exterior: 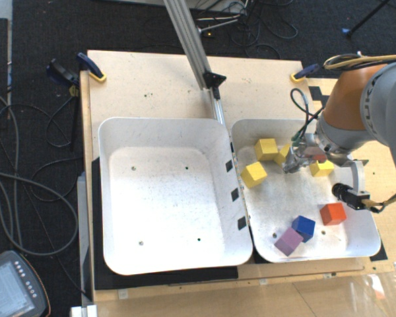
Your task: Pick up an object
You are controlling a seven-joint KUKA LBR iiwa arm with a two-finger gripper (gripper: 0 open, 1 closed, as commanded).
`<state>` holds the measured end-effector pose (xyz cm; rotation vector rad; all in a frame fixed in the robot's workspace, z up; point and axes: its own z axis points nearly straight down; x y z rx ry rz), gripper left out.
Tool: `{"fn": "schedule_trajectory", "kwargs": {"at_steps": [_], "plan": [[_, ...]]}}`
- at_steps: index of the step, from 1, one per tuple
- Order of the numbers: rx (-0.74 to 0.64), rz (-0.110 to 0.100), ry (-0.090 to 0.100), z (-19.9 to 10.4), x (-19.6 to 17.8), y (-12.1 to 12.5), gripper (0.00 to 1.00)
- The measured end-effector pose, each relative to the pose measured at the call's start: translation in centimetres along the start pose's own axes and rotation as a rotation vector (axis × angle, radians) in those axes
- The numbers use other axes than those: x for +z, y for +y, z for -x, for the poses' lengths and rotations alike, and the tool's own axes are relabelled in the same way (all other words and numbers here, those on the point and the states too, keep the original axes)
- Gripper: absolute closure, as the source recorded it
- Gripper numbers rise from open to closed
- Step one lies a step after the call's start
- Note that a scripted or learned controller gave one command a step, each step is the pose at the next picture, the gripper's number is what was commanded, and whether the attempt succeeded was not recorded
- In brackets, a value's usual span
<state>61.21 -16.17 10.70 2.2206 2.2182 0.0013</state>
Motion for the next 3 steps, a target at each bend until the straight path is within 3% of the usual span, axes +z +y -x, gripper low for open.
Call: {"fn": "schedule_trajectory", "kwargs": {"at_steps": [3], "plan": [[-0.004,0.006,-0.002,1.2,-17.4,0.0,1.00]]}}
